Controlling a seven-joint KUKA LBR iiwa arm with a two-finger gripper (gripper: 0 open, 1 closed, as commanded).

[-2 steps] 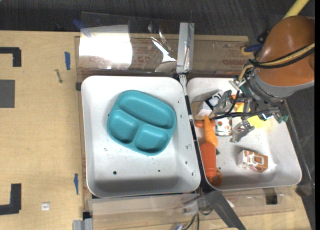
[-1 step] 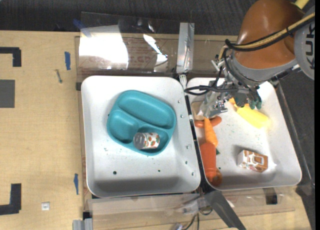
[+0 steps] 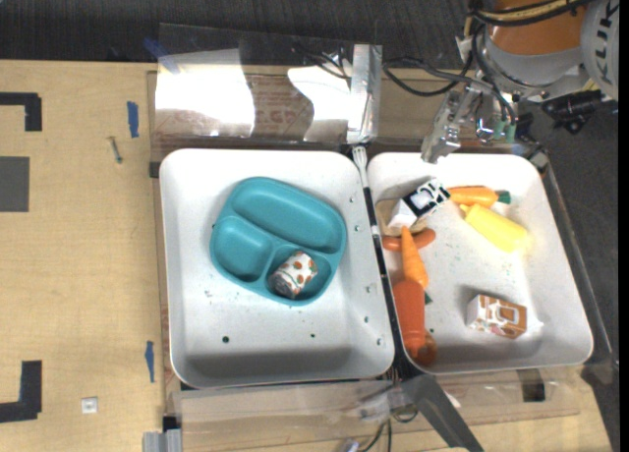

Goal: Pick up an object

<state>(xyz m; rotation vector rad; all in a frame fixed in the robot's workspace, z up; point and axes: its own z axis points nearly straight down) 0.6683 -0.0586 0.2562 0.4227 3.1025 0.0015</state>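
Above the right bin's (image 3: 575, 273) far rim | our end effector (image 3: 447, 136) hovers, apparently empty, opening unclear | carrot (image 3: 411, 288) and yellow block (image 3: 496, 227) lie loose below, ready for picking

divided tray (image 3: 280, 229) in left bin (image 3: 187, 263); carrots (image 3: 411, 288) along right bin's (image 3: 560, 283) left wall.

No word, number or brand name can be made out. At the upper right edge, the grey arm housing (image 3: 611, 32) carries dark lettering, cut off by the frame and unreadable. The small black-and-white packet (image 3: 426, 197) at the back of the right white bin (image 3: 565, 273) bears a printed pattern too blurred to read. The small orange-and-white box (image 3: 498, 315) near that bin's front shows orange line markings, not legible as text.
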